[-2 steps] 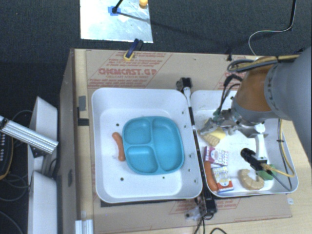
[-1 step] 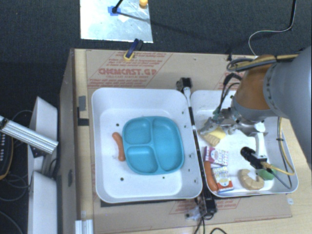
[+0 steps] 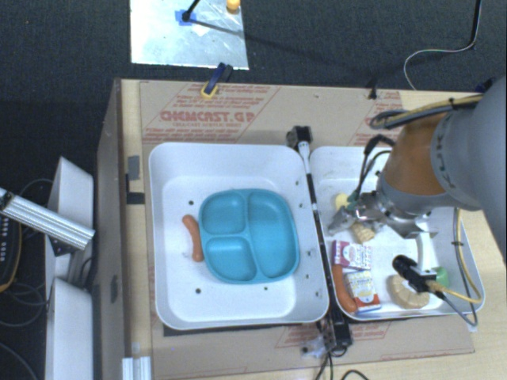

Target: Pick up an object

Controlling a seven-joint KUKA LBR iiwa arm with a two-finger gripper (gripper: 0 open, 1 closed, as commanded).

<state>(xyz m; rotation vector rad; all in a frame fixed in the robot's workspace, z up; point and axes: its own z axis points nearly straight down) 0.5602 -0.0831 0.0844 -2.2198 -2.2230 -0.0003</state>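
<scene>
Over right bin, gripper hovers at small tan bread-like piece, grip state can't tell; piece looks light, maybe squashy, probably best pinched across its short sides.

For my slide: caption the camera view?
KUKA arm over right bin; blue tray and sausage in left bin.

- L bin: divided tray in the middle, sausage just beside tray's left edge.
- R bin, touching L bin: carton at near-left w/ snack pack in front of it; bread piece right of pack; arm over bin's far part.
</scene>
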